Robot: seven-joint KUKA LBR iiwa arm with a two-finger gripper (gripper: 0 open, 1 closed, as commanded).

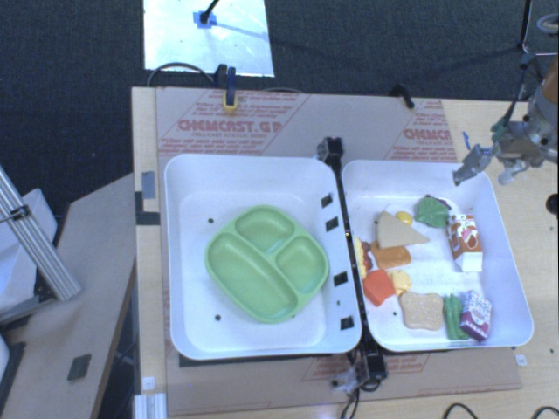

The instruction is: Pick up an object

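The arm is at the approach stage, as I read it: nothing has been picked yet, and the gripper (489, 166) hangs above the far right corner of the right bin (507, 234) with its 2 fingers spread apart and nothing between them. The next move calls for choosing 1 item, lining up over it and coming down with the fingers either side. Closest to hand is the green leafy piece (431, 209), lying in the bin just below and to the left of the gripper in the camera view. Beside it sits a pale wedge of toy cheese (397, 231), and to the right a red and white carton (463, 241) lies flat near the bin wall. Further toward the near edge are a slice of toy bread (423, 311) and a purple packet (477, 314), well apart from the gripper. The left bin (188, 190) holds a green divided plate (266, 264).
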